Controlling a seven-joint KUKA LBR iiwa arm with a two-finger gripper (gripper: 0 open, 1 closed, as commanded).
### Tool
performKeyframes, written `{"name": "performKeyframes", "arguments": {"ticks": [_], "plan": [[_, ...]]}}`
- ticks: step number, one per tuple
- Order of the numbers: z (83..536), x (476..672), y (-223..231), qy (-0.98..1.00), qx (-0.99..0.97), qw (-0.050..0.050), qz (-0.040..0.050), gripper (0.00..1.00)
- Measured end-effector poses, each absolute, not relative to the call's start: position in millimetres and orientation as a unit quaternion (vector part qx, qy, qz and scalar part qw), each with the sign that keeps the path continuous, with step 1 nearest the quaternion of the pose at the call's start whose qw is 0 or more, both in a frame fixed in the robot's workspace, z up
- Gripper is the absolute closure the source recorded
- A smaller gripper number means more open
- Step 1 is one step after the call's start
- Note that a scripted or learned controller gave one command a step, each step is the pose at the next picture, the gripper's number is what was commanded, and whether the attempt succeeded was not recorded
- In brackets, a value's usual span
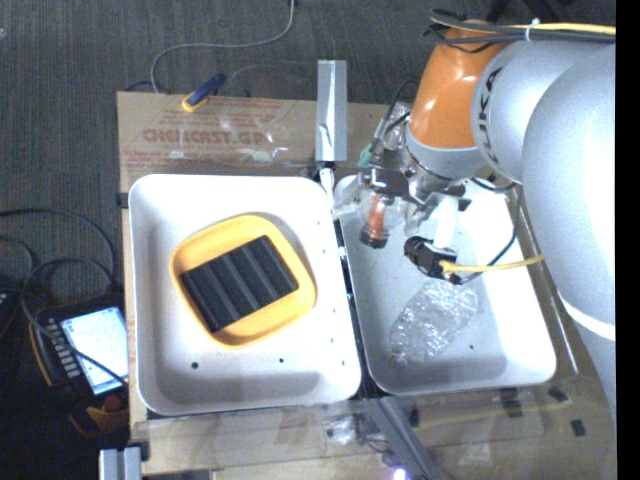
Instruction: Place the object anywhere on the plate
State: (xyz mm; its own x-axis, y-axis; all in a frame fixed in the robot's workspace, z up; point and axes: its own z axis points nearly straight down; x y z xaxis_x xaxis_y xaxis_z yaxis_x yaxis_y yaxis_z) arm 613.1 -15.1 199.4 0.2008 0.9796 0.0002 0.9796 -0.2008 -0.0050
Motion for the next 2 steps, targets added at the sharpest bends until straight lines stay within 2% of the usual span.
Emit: {"name": "performKeyframes", "arguments": {"ticks": [1,2], "plan": [[182,600.6,73,-0.677,-0.736,0.002,0.0019,1.0],[155,579.7,134,-0.787,-0.617,0.002,0.0016,1.0]]}}
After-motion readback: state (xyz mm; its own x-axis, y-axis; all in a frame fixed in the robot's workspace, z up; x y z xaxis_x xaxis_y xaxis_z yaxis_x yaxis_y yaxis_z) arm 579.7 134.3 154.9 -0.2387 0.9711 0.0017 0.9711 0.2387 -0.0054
